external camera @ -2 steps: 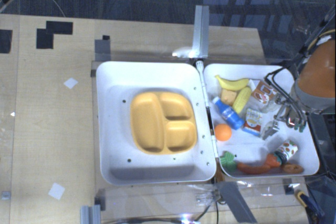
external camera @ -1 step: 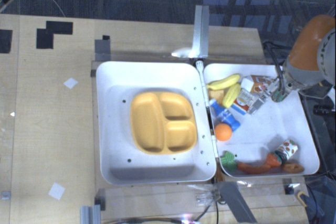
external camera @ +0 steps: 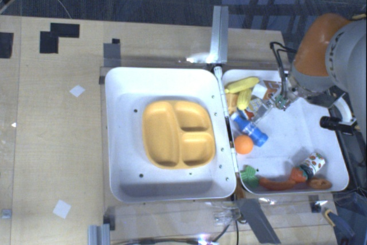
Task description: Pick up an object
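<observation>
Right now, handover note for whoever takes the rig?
End effector: low in the right bin, near the banana and blue bottle; no object visibly held.
Left bin: yellow divided tray.
Right bin also holds an orange ball and small toys along the front wall.
Done: nothing lifted.
Left: grasp one object and raise it.

The arm point(external camera: 344, 60) is a thick, rounded body in pale grey, with a broad orange band point(external camera: 315, 46) wrapped above the wrist. Thin black cables loop out from the wrist section and run alongside it. A black bracket-like part juts from the grey casing lower down. The tool point(external camera: 265, 107) is slim and metallic, silver-grey with dark fittings and a small patch of green near its base.
</observation>
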Available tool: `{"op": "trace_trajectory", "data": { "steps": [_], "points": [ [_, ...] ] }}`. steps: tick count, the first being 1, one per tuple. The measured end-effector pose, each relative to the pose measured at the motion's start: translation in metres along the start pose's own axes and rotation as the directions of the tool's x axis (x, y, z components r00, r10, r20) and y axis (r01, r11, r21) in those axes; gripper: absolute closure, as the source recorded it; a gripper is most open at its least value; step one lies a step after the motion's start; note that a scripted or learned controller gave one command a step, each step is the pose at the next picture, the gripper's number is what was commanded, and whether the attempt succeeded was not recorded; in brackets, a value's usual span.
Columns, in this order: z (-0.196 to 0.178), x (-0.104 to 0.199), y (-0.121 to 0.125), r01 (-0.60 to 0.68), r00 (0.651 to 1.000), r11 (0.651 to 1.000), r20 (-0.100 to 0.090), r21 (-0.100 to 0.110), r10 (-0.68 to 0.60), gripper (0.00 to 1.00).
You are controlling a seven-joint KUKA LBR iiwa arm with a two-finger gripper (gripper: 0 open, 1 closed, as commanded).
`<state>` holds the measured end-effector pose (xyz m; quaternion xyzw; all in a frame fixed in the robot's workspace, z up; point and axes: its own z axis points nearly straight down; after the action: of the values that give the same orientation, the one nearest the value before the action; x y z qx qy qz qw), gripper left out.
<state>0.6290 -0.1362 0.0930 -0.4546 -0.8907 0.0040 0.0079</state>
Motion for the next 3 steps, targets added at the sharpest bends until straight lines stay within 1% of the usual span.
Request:
{"op": "trace_trajectory", "data": {
  "steps": [1,2,3],
  "points": [
    [0.002,-0.001,0.029,-0.219,0.975,0.974,-0.01,0.052,0.22,0.0],
    [-0.008,-0.006,0.03,-0.214,0.977,0.976,0.01,0.031,0.214,1.0],
    [-0.005,-0.003,0.028,-0.215,0.977,0.976,-0.001,0.044,0.215,0.0]
  ]
}}
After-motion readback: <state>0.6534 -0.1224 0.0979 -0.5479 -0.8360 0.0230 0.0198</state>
